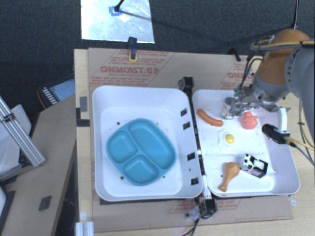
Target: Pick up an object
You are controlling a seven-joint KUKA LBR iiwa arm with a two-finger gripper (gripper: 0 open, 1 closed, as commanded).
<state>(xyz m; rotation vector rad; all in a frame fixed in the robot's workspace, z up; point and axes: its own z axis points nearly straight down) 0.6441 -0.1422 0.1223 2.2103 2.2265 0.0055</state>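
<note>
You see two shallow white bins side by side on the desk. The left bin contains a blue divided plate with three compartments, lying flat near the bin centre.

The right bin contains five loose items:
- An orange sausage, lying at a slant near the bin's upper left area.
- A pink toy, in the upper middle area, to the right of the sausage.
- A fried egg with a yellow yolk, below the sausage and the pink toy.
- A tan chicken drumstick, near the front wall, thick end upward.
- A black-and-white box, just right of the drumstick and apart from it.

The arm enters from the right, with its orange band visible above the wrist. The tool sits low over the upper part of the right bin, between the sausage's right end and the pink toy. Whether it touches either item cannot be determined. You cannot tell whether the tool is apart or together, because the view is too small and cluttered there.

A black part of the arm assembly overhangs the bin's right side.
</note>
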